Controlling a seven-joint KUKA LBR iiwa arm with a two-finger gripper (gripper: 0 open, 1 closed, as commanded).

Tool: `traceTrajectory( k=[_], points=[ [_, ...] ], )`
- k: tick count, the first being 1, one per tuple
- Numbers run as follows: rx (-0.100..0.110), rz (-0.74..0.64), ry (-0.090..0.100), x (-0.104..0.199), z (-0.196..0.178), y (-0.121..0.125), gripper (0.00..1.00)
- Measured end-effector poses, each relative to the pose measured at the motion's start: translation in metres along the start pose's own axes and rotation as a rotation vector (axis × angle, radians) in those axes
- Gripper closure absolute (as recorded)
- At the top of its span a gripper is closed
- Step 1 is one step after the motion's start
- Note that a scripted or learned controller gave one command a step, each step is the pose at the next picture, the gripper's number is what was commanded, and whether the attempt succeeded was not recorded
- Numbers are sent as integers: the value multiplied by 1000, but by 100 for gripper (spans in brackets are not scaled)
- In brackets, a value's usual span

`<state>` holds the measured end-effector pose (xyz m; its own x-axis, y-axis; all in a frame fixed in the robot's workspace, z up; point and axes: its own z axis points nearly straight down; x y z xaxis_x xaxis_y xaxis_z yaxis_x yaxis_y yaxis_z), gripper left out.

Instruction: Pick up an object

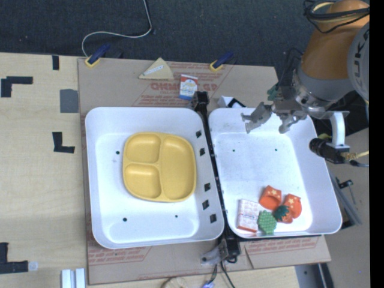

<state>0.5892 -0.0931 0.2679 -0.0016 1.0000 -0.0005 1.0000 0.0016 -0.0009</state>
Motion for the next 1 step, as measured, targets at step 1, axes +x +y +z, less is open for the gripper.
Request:
traceTrajectory(
  k=[1],
  points=[
    [-2,2,0,-31,182,-52,0]
  ],
)
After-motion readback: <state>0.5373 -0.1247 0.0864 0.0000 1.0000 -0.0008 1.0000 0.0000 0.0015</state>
